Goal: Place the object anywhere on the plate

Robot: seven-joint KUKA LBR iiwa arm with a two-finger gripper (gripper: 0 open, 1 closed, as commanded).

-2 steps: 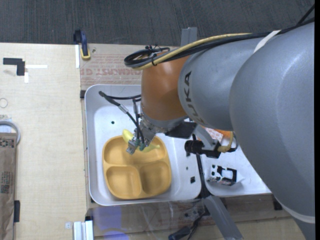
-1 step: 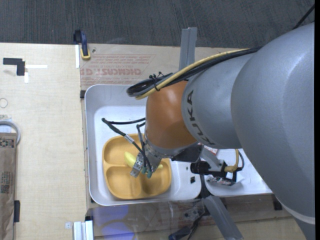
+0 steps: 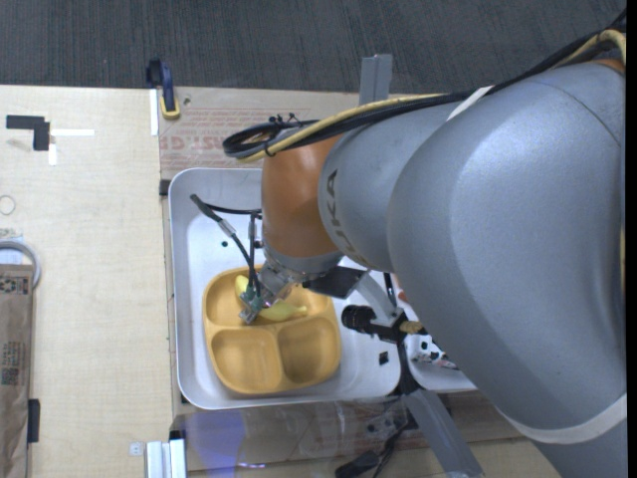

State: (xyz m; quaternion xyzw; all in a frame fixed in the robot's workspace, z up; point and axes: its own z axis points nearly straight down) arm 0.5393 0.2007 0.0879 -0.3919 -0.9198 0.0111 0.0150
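A yellow three-compartment plate lies in the left white bin. In its upper, largest compartment rests a yellow object, banana-like, partly hidden by the wrist. My gripper reaches down from the orange-banded wrist into that same compartment, its tips at the object's left end. A second pale yellow bit shows just above the tips. The arm covers most of the fingers.
The big grey arm spans the right half of the view and hides the right bin. Black cables loop over the bin's upper part. A wooden bench top lies to the left, with a brown bag at its edge.
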